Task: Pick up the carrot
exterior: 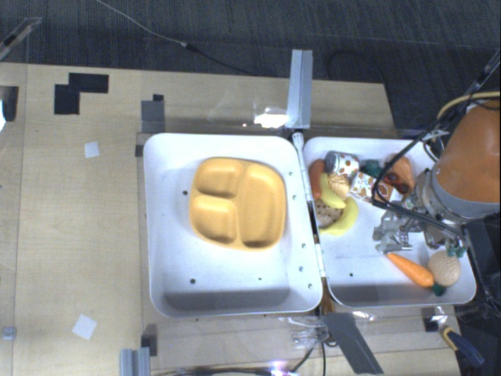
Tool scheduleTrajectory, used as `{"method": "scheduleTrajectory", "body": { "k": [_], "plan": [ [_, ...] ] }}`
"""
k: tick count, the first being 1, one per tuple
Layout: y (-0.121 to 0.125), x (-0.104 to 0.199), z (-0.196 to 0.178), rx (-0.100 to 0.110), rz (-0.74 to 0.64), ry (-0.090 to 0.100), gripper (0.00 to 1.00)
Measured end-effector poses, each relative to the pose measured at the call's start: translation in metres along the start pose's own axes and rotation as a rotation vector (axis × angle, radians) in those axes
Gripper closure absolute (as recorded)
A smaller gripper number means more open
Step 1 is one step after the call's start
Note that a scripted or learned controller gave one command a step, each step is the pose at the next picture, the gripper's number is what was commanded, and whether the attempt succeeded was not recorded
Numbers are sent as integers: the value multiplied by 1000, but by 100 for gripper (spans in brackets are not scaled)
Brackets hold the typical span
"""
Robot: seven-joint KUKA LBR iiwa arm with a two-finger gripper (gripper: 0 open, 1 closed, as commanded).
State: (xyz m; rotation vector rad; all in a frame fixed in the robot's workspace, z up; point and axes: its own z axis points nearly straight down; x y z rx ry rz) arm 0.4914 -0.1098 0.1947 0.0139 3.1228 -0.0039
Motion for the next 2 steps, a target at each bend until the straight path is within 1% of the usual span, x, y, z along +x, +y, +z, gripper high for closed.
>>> {"method": "scheduleTrajectory", "body": {
  "k": [1, 2],
  "plan": [
    [-1, 2, 4, -1, 2, 8, 0],
    [-22, 0, 104, 1, 16, -2, 0]
  ]
}}
